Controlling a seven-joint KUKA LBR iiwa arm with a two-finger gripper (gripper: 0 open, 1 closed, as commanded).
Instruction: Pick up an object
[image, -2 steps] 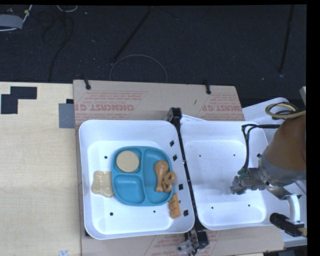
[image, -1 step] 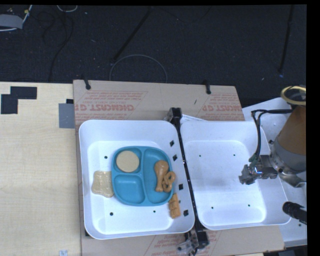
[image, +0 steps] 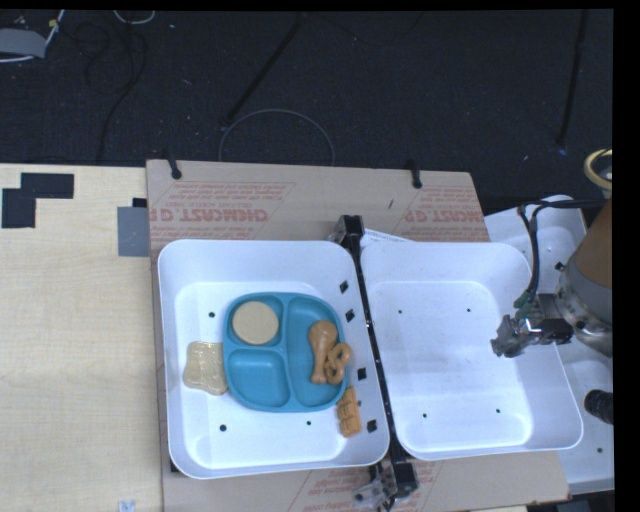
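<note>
I see my gripper (image: 508, 338) hanging over the right bin (image: 450, 440), near that bin's right wall, and well apart from the blue tray (image: 262, 385). It is small and dark from up here, so I cannot tell how its tips are set, and I see nothing in it. All the things I could pick up are in the left bin (image: 190, 440), on or around the blue tray. A round tan disc (image: 254, 322) sits in the tray's top left part. Two tan twisty pieces (image: 329, 352) lie in the tray's right part, touching each other. The tray's lower left part has nothing in it. A pale flat piece (image: 205, 367) lies just left of the tray, touching its edge. A small orange piece (image: 348, 412) lies just past the tray's lower right corner. I think these are toy foods, light and stiff, maybe a bit slippery. The orange piece looks easiest to me, because it lies by itself on the bin floor. I would pinch it across its thin middle. The flat disc looks hard to grab.
</note>
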